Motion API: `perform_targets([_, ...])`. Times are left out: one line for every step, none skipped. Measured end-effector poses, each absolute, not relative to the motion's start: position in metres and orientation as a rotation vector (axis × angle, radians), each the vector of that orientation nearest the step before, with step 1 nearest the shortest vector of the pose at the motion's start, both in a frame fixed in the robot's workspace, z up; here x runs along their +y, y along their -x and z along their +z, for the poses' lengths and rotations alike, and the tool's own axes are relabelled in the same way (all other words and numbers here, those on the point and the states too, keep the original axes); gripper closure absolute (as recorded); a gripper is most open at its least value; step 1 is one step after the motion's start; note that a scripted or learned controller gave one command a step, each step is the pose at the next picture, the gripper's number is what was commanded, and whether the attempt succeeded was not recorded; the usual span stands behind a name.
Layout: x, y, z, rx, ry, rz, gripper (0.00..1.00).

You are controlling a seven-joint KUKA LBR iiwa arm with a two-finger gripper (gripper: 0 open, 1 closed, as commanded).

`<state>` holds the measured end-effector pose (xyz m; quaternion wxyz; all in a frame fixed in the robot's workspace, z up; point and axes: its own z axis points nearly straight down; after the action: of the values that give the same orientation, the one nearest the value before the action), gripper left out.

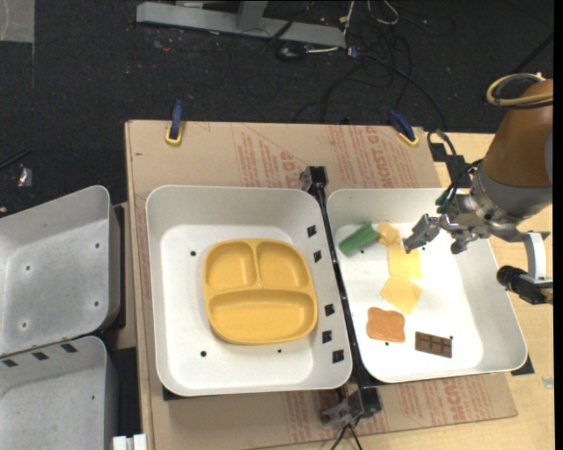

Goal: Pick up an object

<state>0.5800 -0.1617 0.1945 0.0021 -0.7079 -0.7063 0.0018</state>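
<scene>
Two bins point(167, 264); gripper point(420, 235) above yellow block point(405, 263), grip state unclear.

A: What's sitting under the board point(237, 145)?

B: Dark, speckled floor point(70, 79) is showing above and to the left of it. The board itself is tan and is carrying faint red print.

A: Anything lying beyond the board's far edge?

B: A grey bar point(237, 22) is lying on the floor there, and black cables point(369, 53) are trailing down from it toward the board.

A: And the clips?

B: Two clamps point(175, 123) with yellow tips are gripping the board's far edge, one toward each corner.

A: Left of the board?

B: Grey perforated metal panels point(53, 255) are resting there, one above another. Even light is falling across everything, casting soft shadows.
</scene>
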Motion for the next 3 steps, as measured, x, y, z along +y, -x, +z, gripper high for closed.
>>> perform_targets([-0.161,-0.572,0.149,-2.217,2.221,0.004,0.0])
perform_targets([-0.162,-0.574,0.162,-2.222,2.224,0.0,1.0])
perform_targets([-0.163,-0.574,0.226,-2.228,2.224,-0.005,1.0])
